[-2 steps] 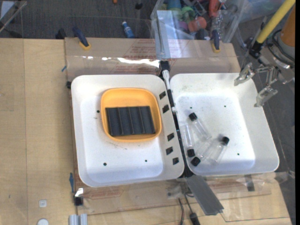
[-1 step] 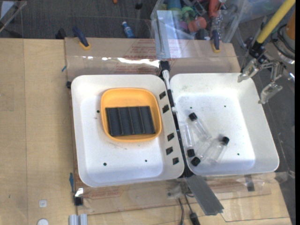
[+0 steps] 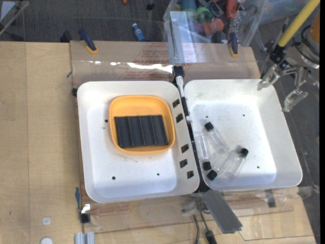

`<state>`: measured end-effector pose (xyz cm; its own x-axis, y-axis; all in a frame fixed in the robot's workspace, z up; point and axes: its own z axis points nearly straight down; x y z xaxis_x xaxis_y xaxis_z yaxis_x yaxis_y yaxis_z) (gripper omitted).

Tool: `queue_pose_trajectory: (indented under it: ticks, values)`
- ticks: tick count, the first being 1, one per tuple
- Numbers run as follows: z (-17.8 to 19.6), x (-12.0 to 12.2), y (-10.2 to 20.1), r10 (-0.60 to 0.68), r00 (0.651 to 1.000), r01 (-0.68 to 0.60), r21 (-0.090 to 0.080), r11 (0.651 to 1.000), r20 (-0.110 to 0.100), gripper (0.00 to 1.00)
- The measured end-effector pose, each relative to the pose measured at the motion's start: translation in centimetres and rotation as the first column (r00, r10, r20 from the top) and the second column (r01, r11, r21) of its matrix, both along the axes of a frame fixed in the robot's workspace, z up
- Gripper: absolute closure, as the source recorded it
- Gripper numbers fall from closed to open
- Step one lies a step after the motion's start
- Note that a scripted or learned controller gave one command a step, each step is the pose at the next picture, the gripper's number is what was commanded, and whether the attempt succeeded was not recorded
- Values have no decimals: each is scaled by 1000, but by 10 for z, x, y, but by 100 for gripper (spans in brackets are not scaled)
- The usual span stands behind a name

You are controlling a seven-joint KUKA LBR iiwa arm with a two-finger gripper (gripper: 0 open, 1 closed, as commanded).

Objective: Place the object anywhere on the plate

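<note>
Two white bins are seen from above on a wooden bench [image 3: 35, 136], side by side. In the left bin [image 3: 96, 182] an orange plate [image 3: 142, 103] is set slightly toward 12 o'clock of centre; on it lies a dark ribbed block [image 3: 140, 131], covering most of the plate's floor. In the right bin [image 3: 284, 166] three clear vials with black caps are grouped toward 7 o'clock of centre: one vial [image 3: 213, 135] with its cap toward 11 o'clock, a second [image 3: 233, 159] with its cap toward 2 o'clock, and a third [image 3: 205, 154] with its cap at 6 o'clock. The three appear to touch or overlap where their bodies meet.

The gripper [image 3: 280, 89] is seen at the 2 o'clock corner of the right bin, over its rim. Its two fingers [image 3: 266, 79] are spread apart, with nothing between them. The vials lie toward 7 o'clock of the jaws, well apart from them. A clear tub of coloured items [image 3: 218, 6] stands beyond the bins at 12 o'clock.
</note>
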<state>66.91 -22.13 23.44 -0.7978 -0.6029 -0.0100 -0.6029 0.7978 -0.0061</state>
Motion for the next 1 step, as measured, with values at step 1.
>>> queue_pose_trajectory:
  ticks: [1]
  values:
    - [3, -1, -4, -46, 999, 46, 2, 999, 1, 0]
